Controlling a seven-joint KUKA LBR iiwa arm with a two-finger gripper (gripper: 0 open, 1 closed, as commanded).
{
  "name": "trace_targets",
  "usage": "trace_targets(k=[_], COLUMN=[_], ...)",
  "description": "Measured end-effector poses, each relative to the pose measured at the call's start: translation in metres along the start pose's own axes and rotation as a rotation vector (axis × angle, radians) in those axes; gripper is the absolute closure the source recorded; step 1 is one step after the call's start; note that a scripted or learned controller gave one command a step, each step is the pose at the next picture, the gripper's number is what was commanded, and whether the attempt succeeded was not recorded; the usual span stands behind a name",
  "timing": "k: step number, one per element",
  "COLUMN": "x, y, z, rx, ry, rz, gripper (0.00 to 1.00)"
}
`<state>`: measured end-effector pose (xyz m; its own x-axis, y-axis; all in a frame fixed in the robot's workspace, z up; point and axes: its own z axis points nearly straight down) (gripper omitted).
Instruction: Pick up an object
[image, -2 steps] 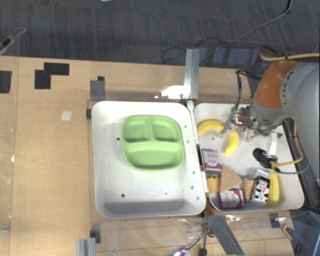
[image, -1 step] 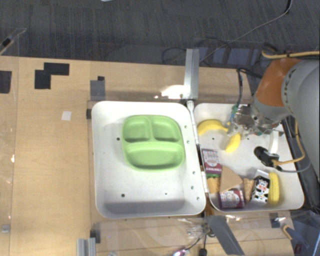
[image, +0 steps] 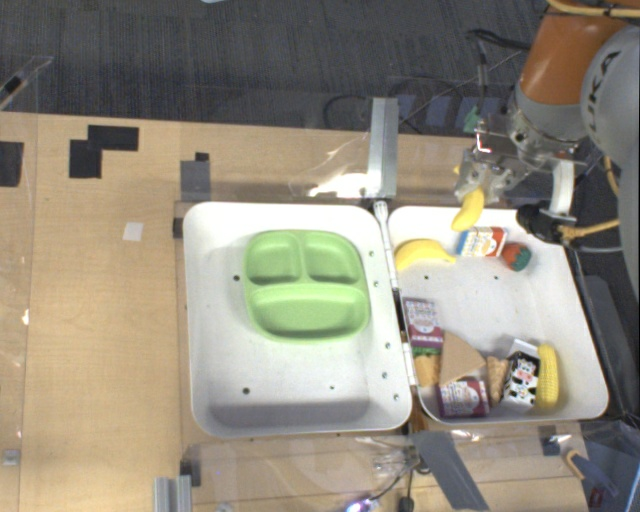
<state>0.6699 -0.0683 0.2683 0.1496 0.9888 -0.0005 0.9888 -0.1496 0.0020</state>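
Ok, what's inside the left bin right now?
The left bin holds one green divided tray, lying flat near the bin's middle with its three compartments bare. The bin floor under the tray is covered, so anything beneath it cannot be seen.

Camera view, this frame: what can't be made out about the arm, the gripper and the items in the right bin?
- Gripper: small and blurred at the right bin's far edge; a yellow item hangs just below, whether held is unclear.
- Arm: cut off by the top and right edges.
- Packets at the near edge: overlapping, labels too small to read.
- Red-and-green item: too small to identify.
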Motion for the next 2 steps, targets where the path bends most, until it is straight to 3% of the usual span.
trace_targets(k=[1, 2], x=[0.02, 0.07], y=[-0.004, -0.033], z=[0.043, 0.086], rx=[0.003, 0.003], ry=[-0.001, 0.001], rz=[0.044, -0.117], gripper=[1.0, 1.0])
